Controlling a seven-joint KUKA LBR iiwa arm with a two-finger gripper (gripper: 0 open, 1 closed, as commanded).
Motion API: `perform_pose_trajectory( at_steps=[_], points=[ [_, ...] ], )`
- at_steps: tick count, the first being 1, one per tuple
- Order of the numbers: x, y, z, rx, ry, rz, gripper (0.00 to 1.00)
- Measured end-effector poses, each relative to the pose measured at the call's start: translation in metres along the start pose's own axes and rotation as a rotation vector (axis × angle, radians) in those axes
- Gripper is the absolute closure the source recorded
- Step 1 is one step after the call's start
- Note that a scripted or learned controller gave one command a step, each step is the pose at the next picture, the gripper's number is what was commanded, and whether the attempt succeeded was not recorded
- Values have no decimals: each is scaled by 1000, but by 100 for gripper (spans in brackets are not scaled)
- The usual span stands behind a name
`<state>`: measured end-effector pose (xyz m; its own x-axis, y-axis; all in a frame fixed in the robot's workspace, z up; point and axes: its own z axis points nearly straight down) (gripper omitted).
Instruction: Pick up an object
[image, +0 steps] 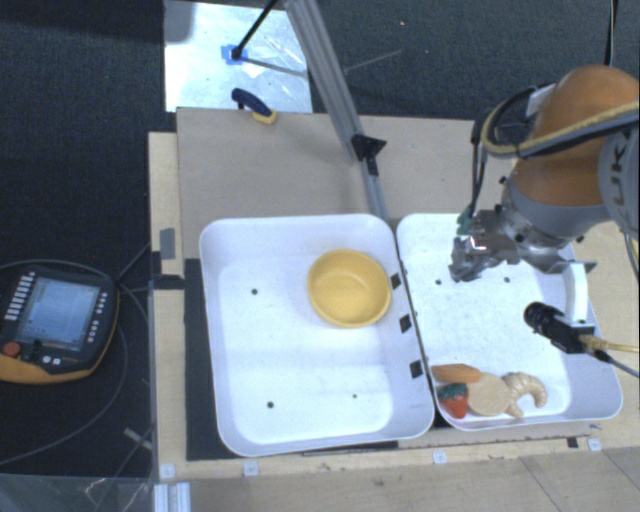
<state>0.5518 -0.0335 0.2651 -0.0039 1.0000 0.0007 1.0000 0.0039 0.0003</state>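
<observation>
Camera view, fixed above the bench, showed the grey arm with the orange band (575, 130) reaching in over the right-hand shallow white bin (500, 320). Its two-finger gripper (470, 260) hung over the upper part of that bin, above bare white floor; whether the claw was released or clenched could not be told from this angle, and nothing could be seen in it.

Relative to the right-hand bin, the candidates for picking lay crowded in its near corner: an orange oblong piece (455, 373), a small red piece (455, 405), a pale round flat disc (489, 397) and a tan curled piece like a croissant (527, 388), all touching or nearly so. They were well apart from the gripper. A round yellow plastic bowl (349, 287) sat in the left-hand shallow white bin (250, 350), just beyond the right-hand bin's dividing rim.

By my judgement the step in hand was the approach, with no grasp made yet. The next move would call for travel toward the near corner, or across the rim to the bowl, then a descent. The crowding looked likely to make a clean grip on one piece difficult.
</observation>
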Motion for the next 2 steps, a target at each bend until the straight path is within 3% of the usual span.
perform_pose_trajectory(
  at_steps=[1, 2],
  points=[
    [61, -11, 12, 0, 0, -2, 100],
    [102, -24, 22, 0, 0, 0, 100]
  ],
)
